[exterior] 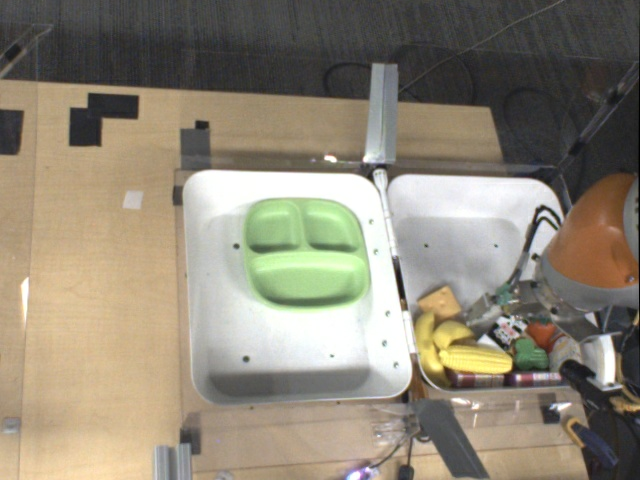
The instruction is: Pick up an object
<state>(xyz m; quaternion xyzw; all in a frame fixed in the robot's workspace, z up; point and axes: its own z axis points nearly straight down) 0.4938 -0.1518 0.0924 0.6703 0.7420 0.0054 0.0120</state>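
Right now the claw (497, 308) is hanging low in the right bin (460, 218), near side, just above the toy pile: corn cob (475, 359), banana (428, 340), cheese wedge (440, 301). Cannot tell how its grip stands. Green divided plate (304, 250) is sitting in the left bin (215, 298).
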